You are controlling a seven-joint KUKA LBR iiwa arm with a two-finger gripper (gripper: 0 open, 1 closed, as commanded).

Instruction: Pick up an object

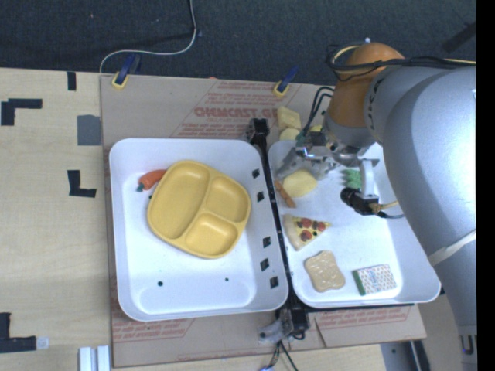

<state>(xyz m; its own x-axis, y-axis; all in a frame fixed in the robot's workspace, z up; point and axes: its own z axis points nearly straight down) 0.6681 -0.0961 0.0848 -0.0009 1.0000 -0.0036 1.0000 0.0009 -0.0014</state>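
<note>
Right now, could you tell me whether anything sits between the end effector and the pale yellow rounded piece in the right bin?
Nothing visible does: the end effector hangs right above the pale yellow rounded piece.

A single fixed camera sits above the desk (pixel 46 230) and looks down at a slant, far enough back to take in both white bins whole. The left bin (pixel 131 284) lies around centre, the right bin (pixel 410 277) toward 4 o'clock. The far edge of the desk runs across the upper part of the frame, with dark floor (pixel 255 18) beyond it at 12 o'clock. The grey arm (pixel 433 145) enters from 3 o'clock, near the lens and looming large.
</note>
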